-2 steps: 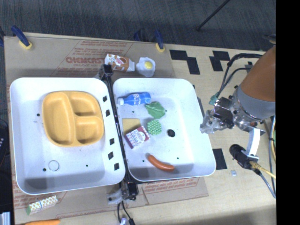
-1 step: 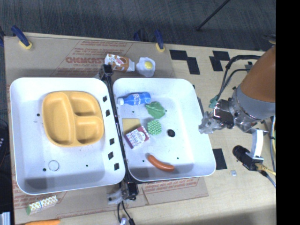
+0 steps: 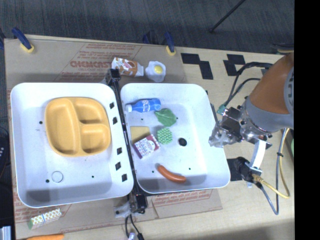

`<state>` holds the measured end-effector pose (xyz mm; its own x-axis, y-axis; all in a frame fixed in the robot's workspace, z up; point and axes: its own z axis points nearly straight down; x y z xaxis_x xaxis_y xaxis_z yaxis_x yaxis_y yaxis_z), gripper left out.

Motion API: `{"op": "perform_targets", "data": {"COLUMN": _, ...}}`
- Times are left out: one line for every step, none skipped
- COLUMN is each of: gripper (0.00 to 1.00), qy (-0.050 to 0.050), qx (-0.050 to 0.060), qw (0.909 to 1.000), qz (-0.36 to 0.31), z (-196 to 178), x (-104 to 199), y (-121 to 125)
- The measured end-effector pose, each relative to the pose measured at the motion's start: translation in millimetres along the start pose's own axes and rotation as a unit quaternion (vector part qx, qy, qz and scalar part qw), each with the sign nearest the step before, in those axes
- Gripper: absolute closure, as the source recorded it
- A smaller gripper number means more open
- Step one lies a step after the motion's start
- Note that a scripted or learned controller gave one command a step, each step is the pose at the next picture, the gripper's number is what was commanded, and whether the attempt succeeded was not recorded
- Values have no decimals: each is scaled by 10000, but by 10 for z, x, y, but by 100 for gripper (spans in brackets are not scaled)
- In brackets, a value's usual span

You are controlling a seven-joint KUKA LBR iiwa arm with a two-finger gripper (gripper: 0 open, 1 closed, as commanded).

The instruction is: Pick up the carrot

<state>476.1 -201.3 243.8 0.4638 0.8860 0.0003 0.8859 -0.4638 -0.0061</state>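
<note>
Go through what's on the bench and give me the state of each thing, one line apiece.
carrot: lying flat near the right bin's front wall, untouched.
blue bottle: on its side in the right bin.
yellow tray: right side up in the left bin.
small carton: lying flat, left of the green ball.
pincer: outside the right bin, at its right edge.

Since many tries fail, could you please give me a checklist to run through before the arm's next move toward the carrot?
1. Carrot identified: cannot tell; an orange-red piece lies at the right bin's front.
2. Piece free of neighbours: ok; the packet lies apart.
3. Gripper above the piece: not ok; it is at the bin's right rim.
4. Piece lying flat: ok.
</note>
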Motion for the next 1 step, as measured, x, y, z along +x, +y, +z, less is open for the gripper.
{"op": "perform_targets", "data": {"gripper": 100, "qy": -1, "qx": -18, "qw": 9996, "qz": -279, "z": -316, "x": -1, "y": 3}}
